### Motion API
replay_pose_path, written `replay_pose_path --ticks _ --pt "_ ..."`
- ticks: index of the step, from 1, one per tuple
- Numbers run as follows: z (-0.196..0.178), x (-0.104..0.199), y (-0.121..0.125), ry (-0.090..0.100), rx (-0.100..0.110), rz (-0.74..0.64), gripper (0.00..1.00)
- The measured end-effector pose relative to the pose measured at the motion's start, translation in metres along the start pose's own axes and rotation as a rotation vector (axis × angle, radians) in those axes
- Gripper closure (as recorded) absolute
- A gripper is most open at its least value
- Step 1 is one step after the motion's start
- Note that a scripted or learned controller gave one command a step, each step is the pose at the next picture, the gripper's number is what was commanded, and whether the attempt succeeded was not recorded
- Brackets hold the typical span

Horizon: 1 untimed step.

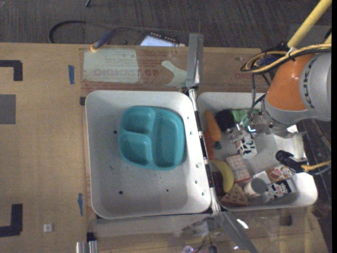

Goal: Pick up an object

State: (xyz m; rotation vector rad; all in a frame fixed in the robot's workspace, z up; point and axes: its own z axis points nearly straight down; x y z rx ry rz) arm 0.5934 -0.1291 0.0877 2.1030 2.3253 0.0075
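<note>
Presently: right-bin stock, one item to be lifted

Nearest, right bin, near edge:
- Pizza-slice toy. Flat wedge, judged light and stiff. It lies low, so take it across the narrow sides.
- Grey cup, just beside the wedge. Probably rigid with a smooth wall, so it may slip. Pinch across the rim.
- Cow-print carton, lying flat to the right. Likely a light hollow shell with flat faces, which makes for an easy hold.

Middle:
- Banana, against the left wall. Curved, likely hard plastic. Grip across the mid-body, though the wall crowds one side.
- Pink box, touching the banana. Squared sides suit a pinch.
- Small cow-print block, just near of the gripper.

Far:
- Carrot, along the left wall. Tapered, so it could squirt out; hold the thick end.
- Black item and green item. Their forms are unclear.

The gripper hangs over the far-middle of this bin under the orange-banded wrist. Whether it is spread or closed cannot be told, and nothing is seen held.

Left bin: teal divided plate, well apart from the arm. Broad and shallow, a poor candidate.
</note>
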Motion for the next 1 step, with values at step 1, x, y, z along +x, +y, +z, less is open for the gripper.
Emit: replay_pose_path --ticks 1 --pt "-0.1175 0.0457 0.0241 0.0 0.007 0.069 1.0"
